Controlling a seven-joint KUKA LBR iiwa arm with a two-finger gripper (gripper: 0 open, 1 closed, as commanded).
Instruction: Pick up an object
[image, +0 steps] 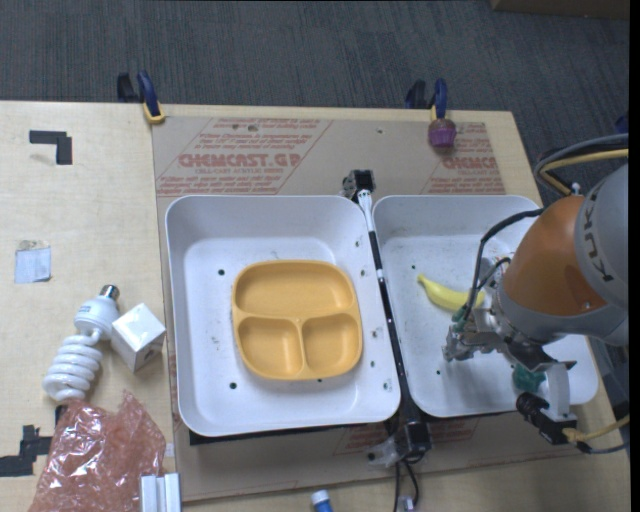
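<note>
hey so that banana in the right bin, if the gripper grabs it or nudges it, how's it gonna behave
The banana is small and curved, so it probably weighs little and would likely pivot or slide on the smooth floor of the right bin rather than roll. Its rounded, tapering body may slip from a two-finger pinch near an end. The gripper sits just below it.

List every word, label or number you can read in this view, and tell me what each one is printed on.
"CHEMCAST G P": red print, repeated in diagonal rows on the brown protective sheet behind the two white bins; the last letters are uncertain.
The same red print by the sheet's right corner: too blurred to read.
Dark letters on the grey robot arm's shell: seen at an angle, unreadable.
No lettering that I can see on the yellow divided plastic tray or the yellow banana.
</note>
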